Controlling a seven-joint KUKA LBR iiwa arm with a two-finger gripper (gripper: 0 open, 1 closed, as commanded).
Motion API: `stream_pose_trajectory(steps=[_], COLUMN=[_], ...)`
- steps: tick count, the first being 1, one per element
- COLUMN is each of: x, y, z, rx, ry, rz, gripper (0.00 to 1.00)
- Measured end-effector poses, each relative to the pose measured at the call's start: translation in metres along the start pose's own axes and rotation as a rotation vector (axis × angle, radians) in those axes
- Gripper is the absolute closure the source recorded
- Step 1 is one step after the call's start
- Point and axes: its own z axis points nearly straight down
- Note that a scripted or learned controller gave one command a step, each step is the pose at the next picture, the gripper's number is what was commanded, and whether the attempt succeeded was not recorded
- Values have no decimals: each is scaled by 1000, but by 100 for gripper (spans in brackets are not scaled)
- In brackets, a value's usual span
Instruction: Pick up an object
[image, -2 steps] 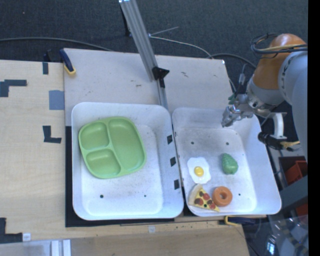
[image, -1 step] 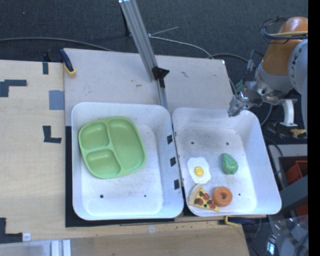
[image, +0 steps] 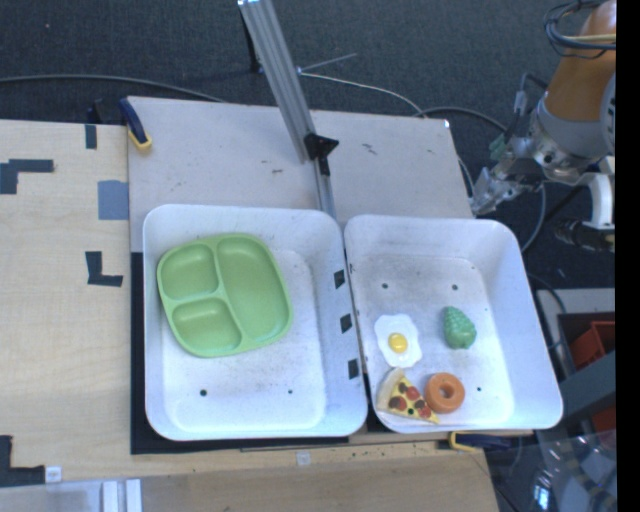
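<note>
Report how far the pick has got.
Done: nothing looks picked yet; the fried egg, green toy, doughnut and pizza slice all lie in the right bin. In hand: the tool sits outside that bin's far right corner. Left: reaching in, grasping, lifting.

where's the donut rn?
The donut sits in the right bin, near its front edge, just right of the pizza slice and below the green toy.

The arm (image: 580, 80) is cut off by the top and right edges. Its gripper (image: 488, 190) is small and blurred. Below it, far from the fingertips, the pizza slice's (image: 405, 397) toppings are too small to tell.
</note>
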Motion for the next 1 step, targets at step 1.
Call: stream_pose_trajectory(steps=[1], x=[58], y=[-17], z=[5], rx=[7], ry=[3], rz=[-4], gripper=[100])
